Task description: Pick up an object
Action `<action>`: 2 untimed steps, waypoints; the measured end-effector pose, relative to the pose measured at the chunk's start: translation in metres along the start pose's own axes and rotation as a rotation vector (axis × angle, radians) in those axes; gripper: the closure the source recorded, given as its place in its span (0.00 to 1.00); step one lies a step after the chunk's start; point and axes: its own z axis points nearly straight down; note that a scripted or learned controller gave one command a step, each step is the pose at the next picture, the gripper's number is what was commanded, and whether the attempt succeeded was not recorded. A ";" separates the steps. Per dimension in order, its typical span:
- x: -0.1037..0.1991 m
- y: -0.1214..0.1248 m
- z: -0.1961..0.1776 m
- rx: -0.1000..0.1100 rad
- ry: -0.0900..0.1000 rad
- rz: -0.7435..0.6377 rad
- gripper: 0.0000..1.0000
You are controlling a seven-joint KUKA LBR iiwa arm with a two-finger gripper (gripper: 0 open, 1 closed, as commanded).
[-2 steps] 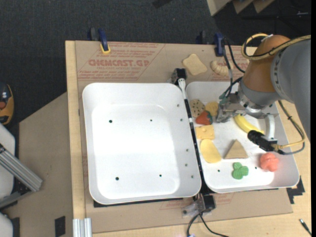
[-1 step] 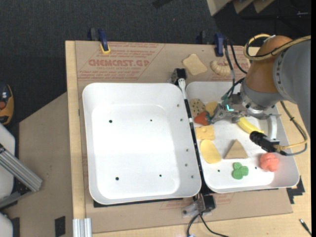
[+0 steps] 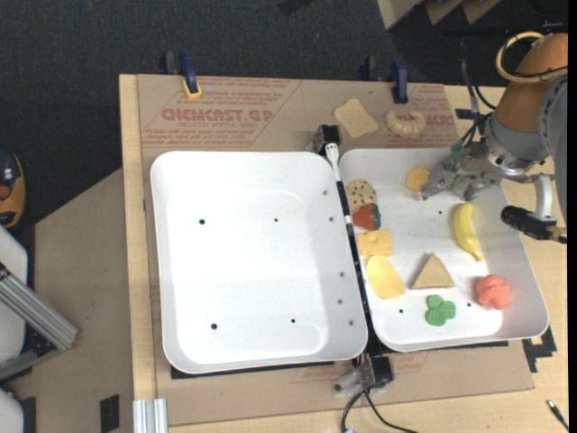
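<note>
Over the far end of the right bin (image 3: 406,216), low above the white floor, hangs the hand (image 3: 455,178) on the grey arm (image 3: 523,129). Cannot tell if spread or pressed together; holds nothing that can be seen. Just beside the hand, toward the left, lies a small orange piece (image 3: 416,179), apart from the other things. Near the hand on the front side lies a banana (image 3: 465,230). Along the left wall of the same bin, from far to near: a cookie (image 3: 361,192), a red piece (image 3: 365,216), a yellow block (image 3: 375,243), a yellow oval (image 3: 386,278). Toward the front edge: a tan wedge (image 3: 433,272), a green piece (image 3: 440,311), a pink lump (image 3: 492,291). Touching this bin on its left stands the left bin (image 3: 243,269). Behind both bins, on the table (image 3: 234,115), rest a tan slice (image 3: 355,118) and a pale round thing (image 3: 406,122).
</note>
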 end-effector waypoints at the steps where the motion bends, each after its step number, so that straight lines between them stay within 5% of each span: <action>1: 0.001 -0.003 -0.008 0.005 -0.011 -0.004 1.00; 2: -0.005 -0.010 0.000 -0.013 -0.011 -0.003 1.00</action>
